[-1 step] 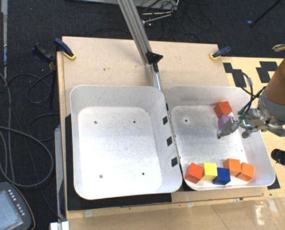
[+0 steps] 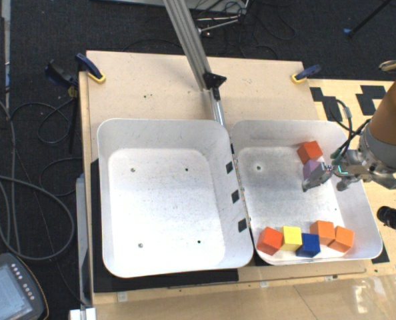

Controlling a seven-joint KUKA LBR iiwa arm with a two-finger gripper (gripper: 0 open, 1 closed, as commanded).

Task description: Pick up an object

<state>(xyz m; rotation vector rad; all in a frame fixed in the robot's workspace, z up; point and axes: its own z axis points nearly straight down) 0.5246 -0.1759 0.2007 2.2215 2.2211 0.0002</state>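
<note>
Low over the right bin (image 2: 358, 199), the gripper (image 2: 320, 177) reaches in from the right, and a small purple block (image 2: 312, 171) sits right at its tip. Whether it has that block clamped or is merely touching it cannot be told from this angle. Just above the purple block, nearly touching it, lies an orange block (image 2: 309, 151). Along the bin's near edge runs a row of blocks: an orange cube (image 2: 271, 240) at the left, a yellow cube (image 2: 291, 236) beside it, a blue cube (image 2: 309, 245) next, then two more orange blocks (image 2: 335, 235) packed close together at the right end. Beside it on the bench (image 2: 151, 85) lies the left bin (image 2: 111, 179).
</note>
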